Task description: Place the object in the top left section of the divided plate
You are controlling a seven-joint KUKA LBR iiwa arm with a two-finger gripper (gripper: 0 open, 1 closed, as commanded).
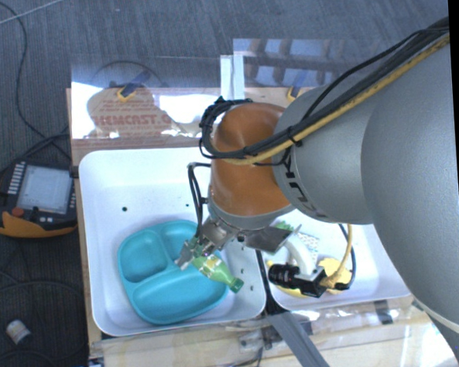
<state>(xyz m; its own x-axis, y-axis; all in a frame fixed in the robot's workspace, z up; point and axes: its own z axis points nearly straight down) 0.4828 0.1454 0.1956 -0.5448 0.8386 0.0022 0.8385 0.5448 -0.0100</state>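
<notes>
The blue-green divided plate (165,301) sits in the left white bin (117,189), close to the front wall. It has two small parts at the top and one big part at the bottom. The top left section (143,256) is where the object has to go.

The object is a small green thing (221,275). It looks shiny, maybe a little plastic toy or bottle, but I cannot say for sure. It is at the right edge of the plate and it is tilted. One end is by the plate's rim and the other end points at the wall between the bins.

The gripper (196,253) is low over the right side of the plate, right at the upper end of the green thing. The big grey and orange arm (248,170) hides a lot here, so I cannot tell if the gripper is open or closed.

I think the green thing is light, hard and smooth, so it could slip or roll. A soft squeeze across its thin middle looks like the best hold.
</notes>
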